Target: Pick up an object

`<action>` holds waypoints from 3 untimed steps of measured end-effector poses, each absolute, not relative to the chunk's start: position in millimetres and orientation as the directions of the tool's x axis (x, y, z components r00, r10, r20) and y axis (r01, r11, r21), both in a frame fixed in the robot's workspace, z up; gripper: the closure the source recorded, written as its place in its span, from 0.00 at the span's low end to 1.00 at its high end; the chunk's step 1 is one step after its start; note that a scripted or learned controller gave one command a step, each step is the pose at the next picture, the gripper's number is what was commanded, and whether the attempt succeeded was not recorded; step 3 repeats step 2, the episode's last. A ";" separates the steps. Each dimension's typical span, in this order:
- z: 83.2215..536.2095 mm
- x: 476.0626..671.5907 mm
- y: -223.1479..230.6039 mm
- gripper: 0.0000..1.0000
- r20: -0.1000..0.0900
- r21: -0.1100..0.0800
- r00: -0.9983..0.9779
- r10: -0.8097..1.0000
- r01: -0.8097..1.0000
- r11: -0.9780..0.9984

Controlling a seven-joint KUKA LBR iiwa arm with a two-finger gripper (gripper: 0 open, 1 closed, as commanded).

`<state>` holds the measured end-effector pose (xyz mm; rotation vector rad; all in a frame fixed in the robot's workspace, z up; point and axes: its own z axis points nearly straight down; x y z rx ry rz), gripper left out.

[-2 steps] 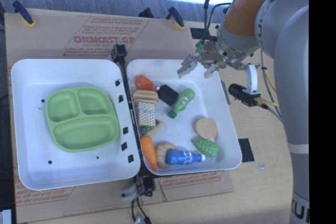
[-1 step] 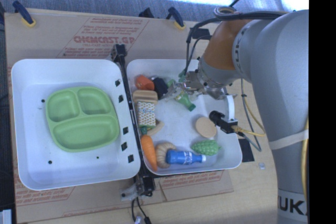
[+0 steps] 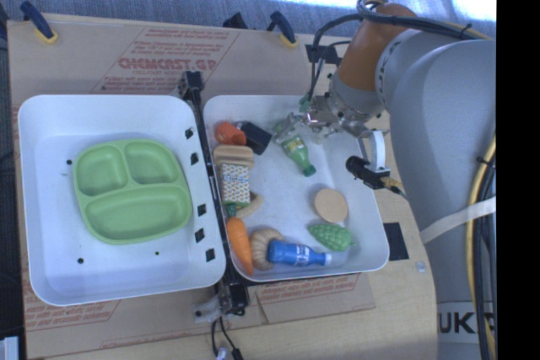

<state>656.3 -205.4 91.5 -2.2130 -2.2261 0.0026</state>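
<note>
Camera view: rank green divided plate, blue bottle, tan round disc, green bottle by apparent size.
1. green divided plate, clearly largest.
2. blue bottle.
3. green bottle and tan round disc: look alike in area, no ranking; the gripper also overlaps the green bottle's top.

Pale green divided plate [image 3: 131, 189], blue bottle [image 3: 297, 254], orange carrot [image 3: 239, 241], possibly tan disc [image 3: 331, 204]

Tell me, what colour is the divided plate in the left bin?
Light green; the plate shows clearly in the camera view.

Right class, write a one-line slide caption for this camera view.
End effector above a green bottle in the right bin; green divided plate in the left bin.
</note>
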 end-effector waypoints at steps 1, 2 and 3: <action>102.2 657.0 -204.4 1.00 0.001 -0.005 -0.012 1.000 1.000 0.012; 210.6 565.6 -140.2 1.00 0.001 0.000 -0.007 1.000 1.000 0.007; 210.6 565.6 -140.2 1.00 0.001 0.000 -0.007 1.000 1.000 0.007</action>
